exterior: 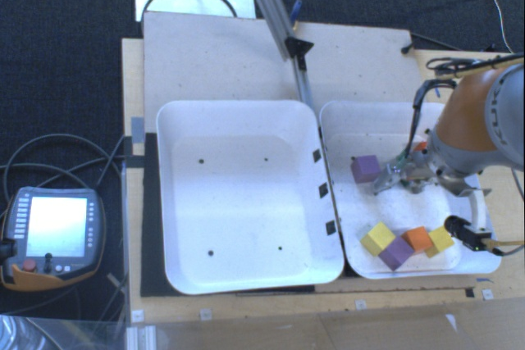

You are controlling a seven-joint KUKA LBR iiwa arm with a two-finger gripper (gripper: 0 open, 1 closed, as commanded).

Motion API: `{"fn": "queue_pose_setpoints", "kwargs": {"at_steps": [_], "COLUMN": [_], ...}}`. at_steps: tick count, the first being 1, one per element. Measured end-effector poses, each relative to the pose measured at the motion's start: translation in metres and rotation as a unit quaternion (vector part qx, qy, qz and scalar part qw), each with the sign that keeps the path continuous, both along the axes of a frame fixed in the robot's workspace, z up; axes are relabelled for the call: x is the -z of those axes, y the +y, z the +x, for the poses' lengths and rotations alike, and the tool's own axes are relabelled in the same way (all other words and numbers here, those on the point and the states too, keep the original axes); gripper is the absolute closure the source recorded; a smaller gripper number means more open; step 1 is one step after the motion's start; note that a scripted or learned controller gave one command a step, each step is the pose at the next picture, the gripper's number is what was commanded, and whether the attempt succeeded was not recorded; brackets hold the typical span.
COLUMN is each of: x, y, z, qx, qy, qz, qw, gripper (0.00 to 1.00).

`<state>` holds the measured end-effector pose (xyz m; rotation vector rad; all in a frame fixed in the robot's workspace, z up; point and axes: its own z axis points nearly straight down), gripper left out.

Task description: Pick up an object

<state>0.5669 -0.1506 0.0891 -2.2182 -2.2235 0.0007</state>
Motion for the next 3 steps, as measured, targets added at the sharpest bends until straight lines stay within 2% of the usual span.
{"fn": "queue_pose_setpoints", "kwargs": {"at_steps": [1,2,3], "x": [-0.013,-0.06,-0.125], "y": [-0.001,-0.002,-0.002], "z": [0.001,0.012,0.01], "qx": [-0.001,-0.001,-0.001], "qy": [-0.003,-0.004,-0.005], "qz": [-0.0005,-0.001,-0.0012], "qw": [1.0,1.0,1.0], "gripper": [1.0,1.0,1.0]}}
